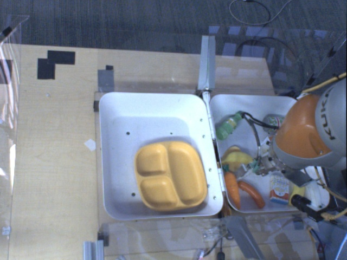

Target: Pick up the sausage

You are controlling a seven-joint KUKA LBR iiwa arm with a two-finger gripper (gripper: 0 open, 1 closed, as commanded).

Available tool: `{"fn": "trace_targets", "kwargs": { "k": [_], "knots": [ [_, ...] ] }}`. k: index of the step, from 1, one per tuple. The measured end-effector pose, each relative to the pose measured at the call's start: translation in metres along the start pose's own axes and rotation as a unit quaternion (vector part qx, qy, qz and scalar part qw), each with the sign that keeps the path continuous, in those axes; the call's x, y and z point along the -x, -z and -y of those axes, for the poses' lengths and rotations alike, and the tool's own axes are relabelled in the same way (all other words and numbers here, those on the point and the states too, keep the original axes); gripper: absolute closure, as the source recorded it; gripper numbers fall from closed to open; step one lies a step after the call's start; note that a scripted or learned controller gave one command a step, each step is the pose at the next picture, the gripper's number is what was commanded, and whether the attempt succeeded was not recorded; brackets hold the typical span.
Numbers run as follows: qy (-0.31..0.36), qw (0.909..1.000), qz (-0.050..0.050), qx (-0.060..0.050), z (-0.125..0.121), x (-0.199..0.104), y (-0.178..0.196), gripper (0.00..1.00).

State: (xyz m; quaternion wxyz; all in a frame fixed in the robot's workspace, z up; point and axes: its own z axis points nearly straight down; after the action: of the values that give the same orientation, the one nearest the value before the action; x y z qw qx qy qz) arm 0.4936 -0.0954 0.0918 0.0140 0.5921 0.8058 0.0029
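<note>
Gripper [262,166] hangs low in the right bin [282,103], jaw state unclear, just above sausage [252,193]; carrot [232,189] and banana [237,157] crowd alongside.

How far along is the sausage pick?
Done: the arm is over the right bin, gripper low among the items. In hand: nothing visibly held; the sausage lies on the bin floor beside the carrot, a little below and left of the gripper. Left: shift over the sausage, grasp, lift.
</note>
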Motion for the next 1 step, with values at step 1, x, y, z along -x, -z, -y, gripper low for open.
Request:
{"fn": "trace_targets", "kwargs": {
  "k": [1],
  "knots": [
    [0.151, 0.9885, -0.005, 0.001, 0.0012, 0.0051, -0.0007, 0.0]
  ]
}}
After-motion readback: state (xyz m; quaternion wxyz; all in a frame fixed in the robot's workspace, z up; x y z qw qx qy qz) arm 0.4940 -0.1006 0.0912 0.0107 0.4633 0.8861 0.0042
